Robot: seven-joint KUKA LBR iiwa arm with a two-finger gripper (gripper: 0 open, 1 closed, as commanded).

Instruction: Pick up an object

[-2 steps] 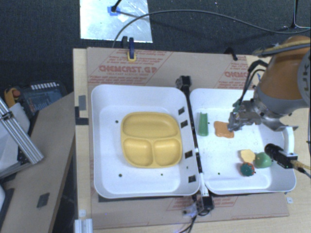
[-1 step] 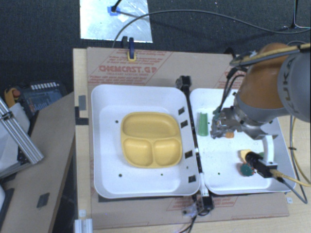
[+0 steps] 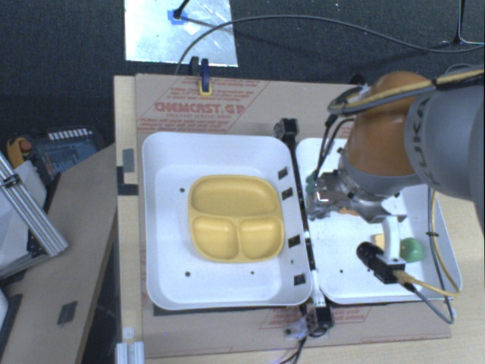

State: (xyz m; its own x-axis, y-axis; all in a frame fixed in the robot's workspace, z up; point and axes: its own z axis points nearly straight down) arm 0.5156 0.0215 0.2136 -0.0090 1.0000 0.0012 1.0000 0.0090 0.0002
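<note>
My gripper (image 3: 320,193) hangs low over the left part of the right bin (image 3: 341,283), close to the divider between the two bins. The bulky grey and orange wrist hides most of it. A small green ball (image 3: 413,249) lies in the right bin toward its right side, apart from the gripper. A thin orange sliver (image 3: 348,211) shows just under the wrist, and I cannot tell what it is. A yellow divided plate (image 3: 231,217) lies in the middle of the left bin (image 3: 163,196).
The arm covers the back half of the right bin. A black clip strip (image 3: 295,203) runs along the seam between the bins. The bins rest on a cardboard sheet (image 3: 201,106), with cables behind them.
</note>
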